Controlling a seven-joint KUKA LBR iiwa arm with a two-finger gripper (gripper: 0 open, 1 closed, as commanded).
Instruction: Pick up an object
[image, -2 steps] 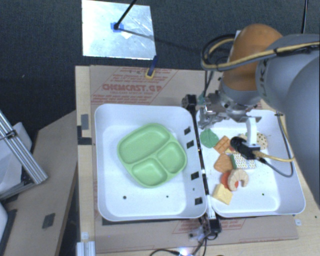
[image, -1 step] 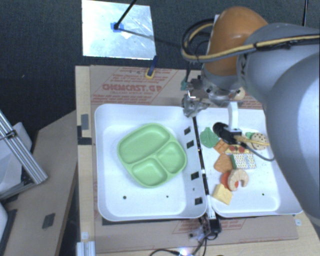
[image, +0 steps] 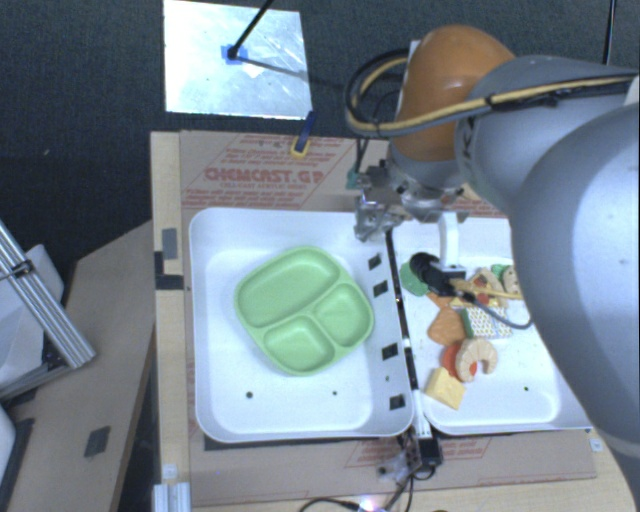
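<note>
End effector (image: 375, 222) hovering over back of divider btwn bins; open or closed, can't tell. Toy food pile (image: 468, 318) lying in right bin (image: 530, 400). Green sectioned plate (image: 304, 309) sitting mid left bin (image: 215, 330).

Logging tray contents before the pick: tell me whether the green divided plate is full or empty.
Empty. The green divided plate lies flat in the left bin, and all three compartments show bare green; the food pieces lie in the right bin.

cardboard sheet (image: 262, 172) under the bins | red letters are reading "CHEMCAST G P" | smaller red lines are staying too blurry to read
</note>
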